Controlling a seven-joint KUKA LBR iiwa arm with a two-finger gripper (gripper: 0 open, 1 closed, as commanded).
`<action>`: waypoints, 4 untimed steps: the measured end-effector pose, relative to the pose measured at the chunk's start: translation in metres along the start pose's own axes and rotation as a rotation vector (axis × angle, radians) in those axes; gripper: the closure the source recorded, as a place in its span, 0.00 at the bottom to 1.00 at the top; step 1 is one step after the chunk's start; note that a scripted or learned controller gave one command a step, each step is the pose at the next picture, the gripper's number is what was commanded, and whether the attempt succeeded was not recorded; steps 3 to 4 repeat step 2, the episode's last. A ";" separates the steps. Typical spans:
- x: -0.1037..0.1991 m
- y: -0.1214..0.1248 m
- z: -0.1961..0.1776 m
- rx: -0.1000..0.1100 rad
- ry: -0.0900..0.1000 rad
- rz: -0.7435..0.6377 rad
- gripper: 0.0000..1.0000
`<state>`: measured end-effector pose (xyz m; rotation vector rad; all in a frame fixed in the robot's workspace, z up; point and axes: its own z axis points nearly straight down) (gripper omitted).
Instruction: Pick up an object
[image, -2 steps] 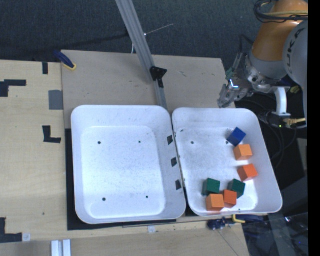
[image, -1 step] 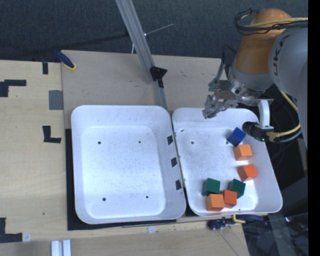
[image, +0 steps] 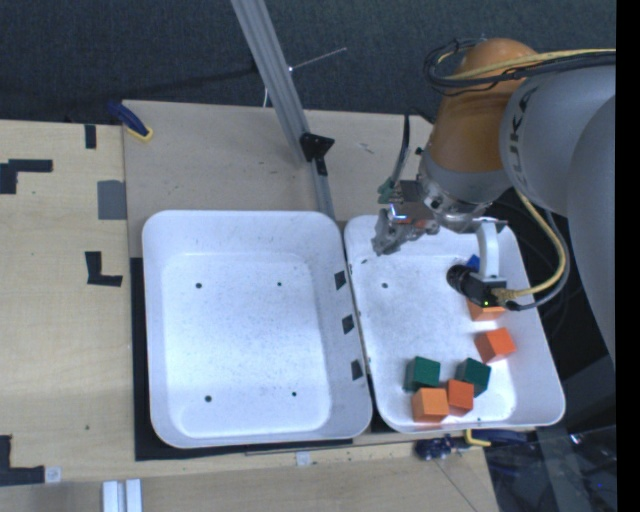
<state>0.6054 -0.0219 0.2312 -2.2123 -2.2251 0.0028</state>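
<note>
Two shallow bins of white plastic, the left bin and the right bin, looked matt and finely speckled, set on a pale wood-grain bench. Beyond the gripper, whose dull metal parts caught little light, a brushed metal bar slanted upward. Nearer than the claw, the green blocks and orange blocks appeared smooth and matt. The arm's orange band shone glossy.

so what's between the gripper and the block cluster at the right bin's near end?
Bare white bin floor. In the camera view the gripper hangs over the right bin's far-left corner; the blocks sit clustered at its near end.
</note>
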 end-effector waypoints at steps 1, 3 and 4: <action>0.061 -0.020 -0.002 0.000 0.000 -0.003 1.00; 0.118 -0.042 -0.009 -0.001 0.001 -0.003 1.00; 0.118 -0.042 -0.009 -0.001 0.001 -0.003 1.00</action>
